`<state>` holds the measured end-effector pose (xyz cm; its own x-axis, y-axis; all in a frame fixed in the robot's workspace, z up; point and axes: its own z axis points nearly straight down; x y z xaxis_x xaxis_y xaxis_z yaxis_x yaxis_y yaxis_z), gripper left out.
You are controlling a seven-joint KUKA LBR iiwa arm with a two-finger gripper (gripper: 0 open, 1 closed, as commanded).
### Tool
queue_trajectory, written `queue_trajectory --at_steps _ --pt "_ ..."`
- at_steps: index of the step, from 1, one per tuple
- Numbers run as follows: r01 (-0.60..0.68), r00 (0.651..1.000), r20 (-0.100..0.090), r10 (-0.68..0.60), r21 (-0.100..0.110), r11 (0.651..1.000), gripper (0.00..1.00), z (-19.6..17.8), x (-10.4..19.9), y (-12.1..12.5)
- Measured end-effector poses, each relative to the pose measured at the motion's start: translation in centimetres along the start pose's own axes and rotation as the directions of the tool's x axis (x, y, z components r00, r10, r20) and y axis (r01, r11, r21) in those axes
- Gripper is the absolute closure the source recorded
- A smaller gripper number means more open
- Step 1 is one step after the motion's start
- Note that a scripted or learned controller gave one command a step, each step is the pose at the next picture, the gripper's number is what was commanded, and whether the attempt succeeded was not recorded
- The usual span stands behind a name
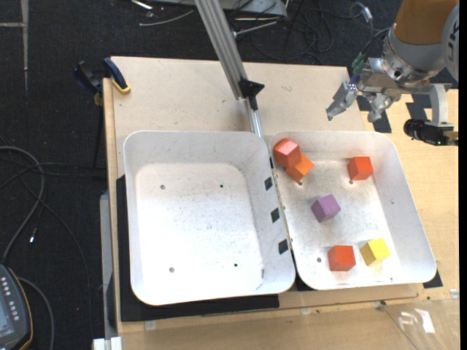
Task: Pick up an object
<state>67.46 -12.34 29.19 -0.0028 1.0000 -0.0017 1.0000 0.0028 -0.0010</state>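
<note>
Nearest the camera, along the front of the right bin (408,217), a red-orange block (341,257) and a yellow block (376,251) lie just beside each other, well apart from the gripper (359,106), which hangs over the bare desk (182,93) beyond the bin's far rim. A little farther in, a purple block (325,207) sits alone near the middle of that bin. Toward the back of it, an orange block (300,167) and a red block (286,152) touch each other close to the wall shared with the left bin (139,195), while another red block (360,168) rests near the far right corner, the closest of the six to the gripper yet still clear of it. The left bin shows a speckled white floor. The gripper's two fingers are spread apart and pinch nothing. No readable writing shows on the bins or blocks. At the desk's far left corner a blue and yellow clamp (109,75) grips the edge.
</note>
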Motion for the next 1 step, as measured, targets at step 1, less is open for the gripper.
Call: queue_trajectory --at_steps 1 --pt "-0.004 1.000 -0.003 0.004 0.009 1.000 0.00 11.08 1.86 -5.21"
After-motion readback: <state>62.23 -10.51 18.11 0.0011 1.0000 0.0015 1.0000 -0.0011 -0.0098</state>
